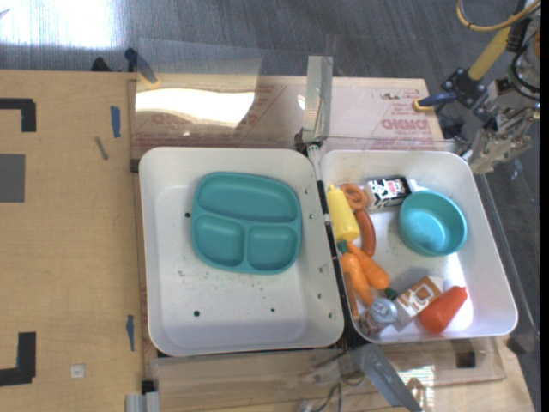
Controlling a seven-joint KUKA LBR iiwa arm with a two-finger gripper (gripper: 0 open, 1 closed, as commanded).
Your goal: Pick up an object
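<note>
Teal divided plate (246, 222) lies in the left bin (163, 256); teal bowl (432, 223) in the right bin (491, 264). Gripper (496, 148) sits beyond its corner, grip state indeterminable.

- Left white bin (163, 256) holds a teal divided plate (246, 221).
- Right white bin (493, 273) holds a teal bowl (431, 222), yellow corn (342, 215), orange carrots (364, 273) and a red pepper (443, 308).
- Gripper (497, 140) hangs beyond the right bin's far corner.

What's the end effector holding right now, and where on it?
Nothing visibly held. The end effector sits at the right white bin's upper right corner, with no item between its fingers.
</note>
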